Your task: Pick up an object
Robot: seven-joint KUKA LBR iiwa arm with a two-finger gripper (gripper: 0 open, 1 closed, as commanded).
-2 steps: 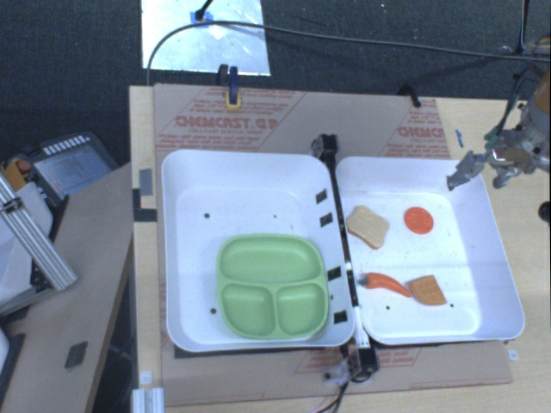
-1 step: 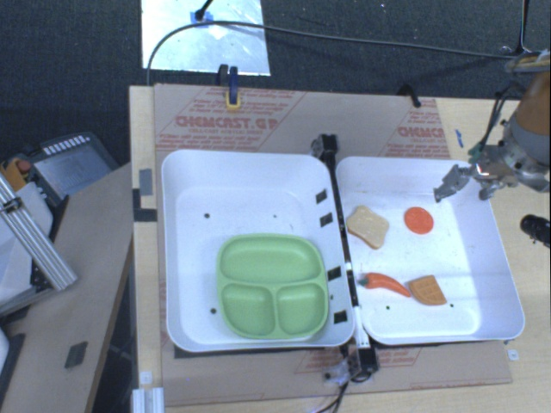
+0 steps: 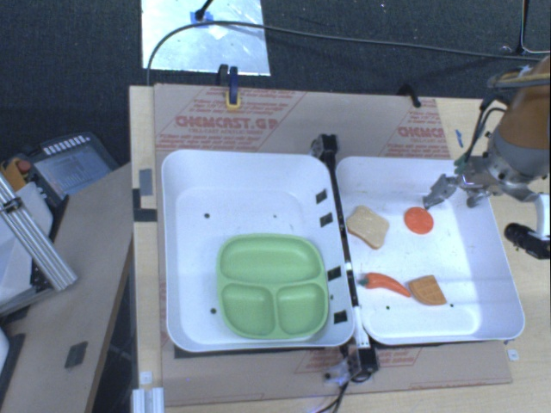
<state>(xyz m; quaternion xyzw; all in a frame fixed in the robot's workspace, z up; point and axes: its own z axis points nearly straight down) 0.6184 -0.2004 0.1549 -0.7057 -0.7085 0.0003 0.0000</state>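
The right bin [image 3: 495, 312] holds several small items. A tan bread slice [image 3: 368, 227] lies near the divider, with a red-orange disc [image 3: 419, 221] to its right. Closer to the front lie an orange carrot [image 3: 385, 283] and a tan wedge-shaped cracker [image 3: 427, 290], touching each other. My gripper [image 3: 456, 194] hangs over the far right part of this bin, just up and right of the disc. It is open, and its fingers [image 3: 436, 190] are spread with nothing between them.
A green divided plate [image 3: 273, 284] sits in the left bin [image 3: 185, 231], toward the front. A black clip strip [image 3: 336, 231] runs along the wall between the bins. A grey device [image 3: 73, 169] and a metal rail [image 3: 34, 243] stand on the bench at left.
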